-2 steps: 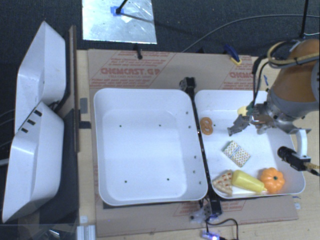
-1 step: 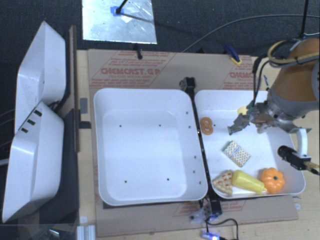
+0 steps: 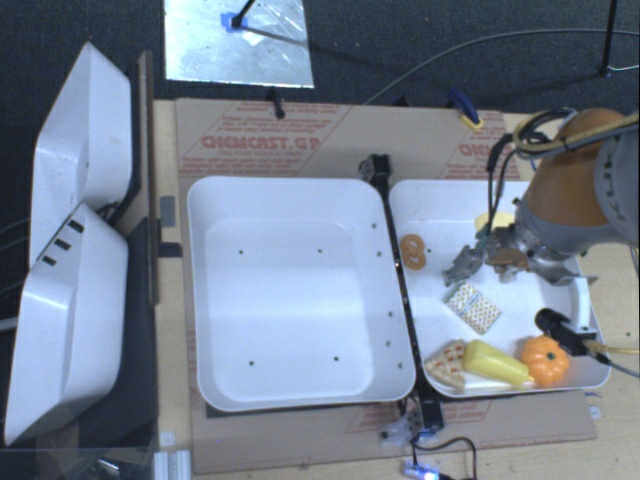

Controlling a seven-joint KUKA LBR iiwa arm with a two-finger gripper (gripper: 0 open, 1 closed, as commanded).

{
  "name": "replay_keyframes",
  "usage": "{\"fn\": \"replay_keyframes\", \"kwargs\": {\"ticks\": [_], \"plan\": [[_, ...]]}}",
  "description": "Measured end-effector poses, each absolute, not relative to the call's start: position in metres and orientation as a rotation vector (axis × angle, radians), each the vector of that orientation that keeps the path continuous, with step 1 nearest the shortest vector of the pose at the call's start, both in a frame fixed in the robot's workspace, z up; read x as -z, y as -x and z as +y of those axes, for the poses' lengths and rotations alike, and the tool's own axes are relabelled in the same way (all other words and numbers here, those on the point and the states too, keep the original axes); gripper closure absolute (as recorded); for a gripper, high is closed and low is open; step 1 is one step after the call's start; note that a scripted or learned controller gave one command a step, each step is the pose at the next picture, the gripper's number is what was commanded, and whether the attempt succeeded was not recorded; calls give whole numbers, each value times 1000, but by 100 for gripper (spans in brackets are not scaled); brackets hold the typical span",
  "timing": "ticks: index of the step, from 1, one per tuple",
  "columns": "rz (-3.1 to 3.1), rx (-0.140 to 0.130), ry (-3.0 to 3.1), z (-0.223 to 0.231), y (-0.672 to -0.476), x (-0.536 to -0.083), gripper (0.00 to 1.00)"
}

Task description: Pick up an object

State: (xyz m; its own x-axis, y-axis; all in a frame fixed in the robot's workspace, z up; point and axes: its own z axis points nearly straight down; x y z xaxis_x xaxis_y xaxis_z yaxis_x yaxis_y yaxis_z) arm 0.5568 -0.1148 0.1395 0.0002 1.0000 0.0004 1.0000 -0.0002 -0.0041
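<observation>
One small white checkered block (image 3: 473,308) lay in the right white bin (image 3: 500,194), just beside the grey gripper (image 3: 466,265), whose opening could not be told; seemingly nothing held. Descent needed centring squarely over the block.

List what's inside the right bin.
In the right bin: a brown pretzel, a patterned white block, a tan wedge, a yellow oblong toy and an orange pumpkin. The arm and gripper cover the far right corner; a yellow thing pokes out there, mostly hidden.
</observation>
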Motion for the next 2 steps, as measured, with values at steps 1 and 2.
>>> {"fn": "replay_keyframes", "kwargs": {"ticks": [1, 2], "plan": [[-2219, -3, 2219, -115, -556, -87, 0], [-2222, 2, 2223, -115, -557, -100, 100]]}}
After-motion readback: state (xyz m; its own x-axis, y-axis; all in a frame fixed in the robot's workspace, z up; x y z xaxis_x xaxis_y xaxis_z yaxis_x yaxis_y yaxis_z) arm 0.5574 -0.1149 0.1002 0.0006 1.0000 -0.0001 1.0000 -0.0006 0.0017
